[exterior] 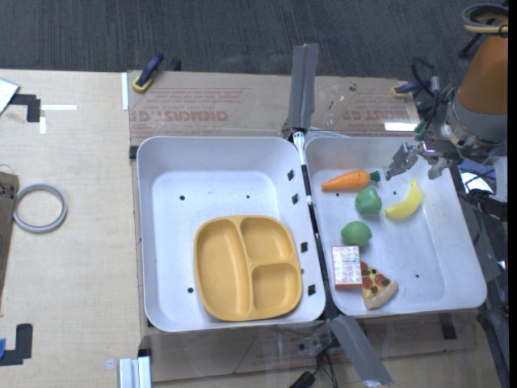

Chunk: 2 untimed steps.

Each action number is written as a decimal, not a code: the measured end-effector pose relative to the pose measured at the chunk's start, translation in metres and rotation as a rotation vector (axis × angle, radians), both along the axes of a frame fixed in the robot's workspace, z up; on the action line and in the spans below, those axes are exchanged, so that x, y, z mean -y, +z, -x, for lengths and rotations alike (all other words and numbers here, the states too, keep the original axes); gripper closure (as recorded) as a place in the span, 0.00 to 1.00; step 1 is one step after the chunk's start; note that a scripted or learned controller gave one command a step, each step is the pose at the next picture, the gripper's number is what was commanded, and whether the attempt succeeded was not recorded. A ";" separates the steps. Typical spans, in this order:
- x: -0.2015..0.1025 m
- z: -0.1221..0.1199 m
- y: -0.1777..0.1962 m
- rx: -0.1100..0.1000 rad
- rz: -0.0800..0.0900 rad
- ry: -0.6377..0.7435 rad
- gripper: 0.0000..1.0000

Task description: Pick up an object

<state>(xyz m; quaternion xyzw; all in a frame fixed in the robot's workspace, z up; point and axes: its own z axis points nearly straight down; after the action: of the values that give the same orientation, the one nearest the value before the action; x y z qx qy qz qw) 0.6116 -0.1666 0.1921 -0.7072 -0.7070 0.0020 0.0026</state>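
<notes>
The right bin (436,277) holds an orange carrot (347,180), a yellow banana (405,202), two round green items (368,200) (355,233), a small red-and-white box (346,265) and a toy pizza slice (376,286). My gripper (418,166) hangs over the bin's far right part, just above the banana and to the right of the carrot's leafy end. Its two fingers stand apart, open, with nothing between them.
The left bin (161,217) holds a yellow divided plate (246,265). A roll of tape (36,207) lies on the bench at the far left. A blue clamp (148,72) sits behind the left bin. The grey arm with its orange band (485,79) rises at the right edge.
</notes>
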 end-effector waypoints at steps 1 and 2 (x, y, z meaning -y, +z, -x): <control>0.041 0.000 -0.094 0.003 0.000 -0.016 0.00; 0.041 0.000 -0.088 -0.001 -0.001 -0.015 1.00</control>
<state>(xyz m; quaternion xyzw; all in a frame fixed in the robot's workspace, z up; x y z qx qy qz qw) 0.6114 -0.2074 0.1044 -0.7126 -0.7016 0.0018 0.0032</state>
